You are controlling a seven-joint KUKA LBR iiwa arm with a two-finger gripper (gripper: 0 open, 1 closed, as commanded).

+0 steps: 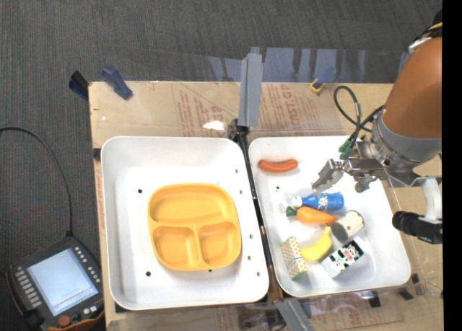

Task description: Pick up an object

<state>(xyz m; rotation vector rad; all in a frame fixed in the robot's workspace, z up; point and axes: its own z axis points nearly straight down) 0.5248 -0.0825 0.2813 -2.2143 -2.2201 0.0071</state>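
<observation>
Nothing is lifted yet: the small blue plastic bottle with a white cap (320, 200) lies in the right-hand shallow white bin (390, 268), touching an orange toy carrot (317, 215) on its near side. The tool (345, 176) hovers just above the bottle, fingers apart, holding nothing; descent and closing remain.

Table (173, 109): brown board surface with red printing, blue tape at its far edge. Two shallow white bins rest directly on it, side by side and touching: left bin (123, 178), right bin (393, 261). A grey upright post (250, 91) stands at the far end of their seam.
</observation>
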